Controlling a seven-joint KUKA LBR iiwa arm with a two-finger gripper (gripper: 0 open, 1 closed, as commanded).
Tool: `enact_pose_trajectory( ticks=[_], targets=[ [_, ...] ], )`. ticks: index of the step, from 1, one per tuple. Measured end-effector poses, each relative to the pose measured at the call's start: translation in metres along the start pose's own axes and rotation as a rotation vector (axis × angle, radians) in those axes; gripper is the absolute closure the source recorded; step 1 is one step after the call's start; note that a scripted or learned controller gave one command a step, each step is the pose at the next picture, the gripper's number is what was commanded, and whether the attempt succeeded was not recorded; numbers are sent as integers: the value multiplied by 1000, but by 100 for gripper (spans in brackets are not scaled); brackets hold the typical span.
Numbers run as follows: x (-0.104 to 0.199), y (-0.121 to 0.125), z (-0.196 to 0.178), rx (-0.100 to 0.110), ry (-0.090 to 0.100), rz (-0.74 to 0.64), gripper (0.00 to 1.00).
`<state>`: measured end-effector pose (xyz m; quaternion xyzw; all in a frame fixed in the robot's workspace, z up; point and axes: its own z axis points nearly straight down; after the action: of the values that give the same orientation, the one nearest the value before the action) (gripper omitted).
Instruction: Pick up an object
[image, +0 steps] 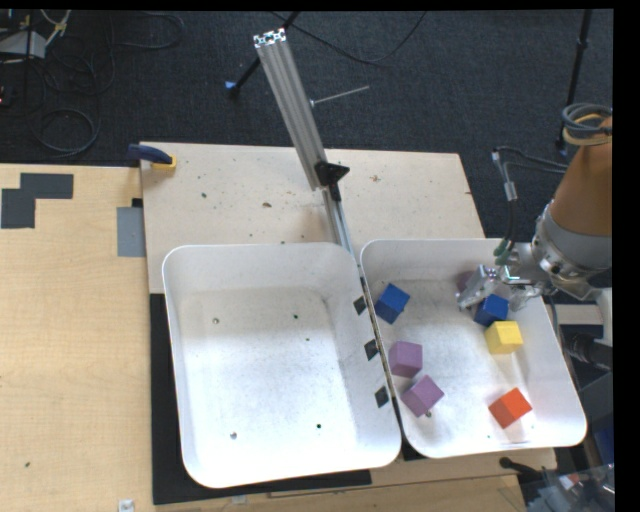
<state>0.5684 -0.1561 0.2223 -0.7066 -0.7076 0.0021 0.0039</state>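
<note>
Nearest the camera, the right bin (560, 425) holds an orange-red cube (510, 407) by its front right corner, and two purple cubes lie toward its left side: one (422, 394) near the front and another (405, 357) just behind it, both close to the wall shared with the left bin (190, 300). Further back sits a yellow cube (504, 336), and just behind it, touching or nearly so, a blue cube (491, 310). The claw (488, 288) hangs low directly over this blue cube, at the bin's right rear; whether its fingers are spread or closed cannot be told, since the metal parts blur together, and nothing is clearly gripped between them. A purplish block (468, 284) shows just left of the claw. Another blue cube (392, 301) rests by the dividing wall, well apart from the claw. Behind the bins, the pale surface (400, 200) carries a slanted aluminium bar (295, 100), and a blue-and-yellow clamp (152, 156) sits at its far left corner.
</note>
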Motion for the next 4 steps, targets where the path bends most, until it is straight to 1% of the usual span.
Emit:
enact_pose_trajectory(
  ticks=[1, 2, 3, 4],
  targets=[
    [-1, 1, -3, -5, -1, 2, 0],
    [-3, 10, 49, -1, -1, 2, 0],
    [-10, 5, 97, 0, -1, 3, 0],
    [-9, 6, 131, -7, -2, 5, 0]
  ],
)
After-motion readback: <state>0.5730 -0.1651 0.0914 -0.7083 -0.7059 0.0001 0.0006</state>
